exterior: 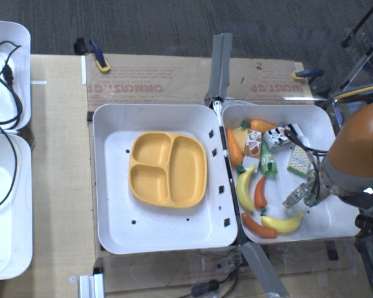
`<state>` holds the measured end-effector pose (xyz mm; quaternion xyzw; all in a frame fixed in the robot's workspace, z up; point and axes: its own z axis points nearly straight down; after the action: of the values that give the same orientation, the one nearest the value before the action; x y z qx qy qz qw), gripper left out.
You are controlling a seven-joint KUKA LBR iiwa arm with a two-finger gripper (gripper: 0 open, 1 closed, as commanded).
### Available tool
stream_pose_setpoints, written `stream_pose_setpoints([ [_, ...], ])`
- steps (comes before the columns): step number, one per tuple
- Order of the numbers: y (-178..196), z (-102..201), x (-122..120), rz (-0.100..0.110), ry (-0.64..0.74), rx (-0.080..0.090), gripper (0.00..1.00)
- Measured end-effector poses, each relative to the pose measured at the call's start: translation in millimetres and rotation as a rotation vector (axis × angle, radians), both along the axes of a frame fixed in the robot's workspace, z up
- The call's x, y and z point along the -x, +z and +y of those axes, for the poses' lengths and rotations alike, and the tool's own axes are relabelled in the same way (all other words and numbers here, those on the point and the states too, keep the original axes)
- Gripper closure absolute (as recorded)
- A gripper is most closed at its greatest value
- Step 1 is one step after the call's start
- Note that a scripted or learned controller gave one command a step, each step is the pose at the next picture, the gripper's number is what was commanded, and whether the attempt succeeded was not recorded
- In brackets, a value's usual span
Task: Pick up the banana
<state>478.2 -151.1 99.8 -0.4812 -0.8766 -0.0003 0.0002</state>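
Observation:
Two bananas lie in the right bin. One banana lies lengthwise near the bin's left wall. The other banana lies crosswise near the front wall, curved upward at its ends. My gripper hangs low over the right bin, just above and to the right of the crosswise banana's right tip. Nothing shows held in it. The arm's orange band sits above it on the right and hides part of the bin.
The right bin also holds a carrot, a red pepper, a reddish sausage, a green bottle, a small carton and a pale packet. A yellow divided plate lies in the left bin.

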Motion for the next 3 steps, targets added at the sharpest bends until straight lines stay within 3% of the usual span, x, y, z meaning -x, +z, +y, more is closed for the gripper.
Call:
stream_pose_setpoints([
  [1,0,0,0,0.000,0.000,0.000,0.00],
  [2,-8,-30,-1,0.002,-0.007,-0.008,0.00],
  [3,-8,-32,-2,0.002,-0.036,-0.014,0.00],
])
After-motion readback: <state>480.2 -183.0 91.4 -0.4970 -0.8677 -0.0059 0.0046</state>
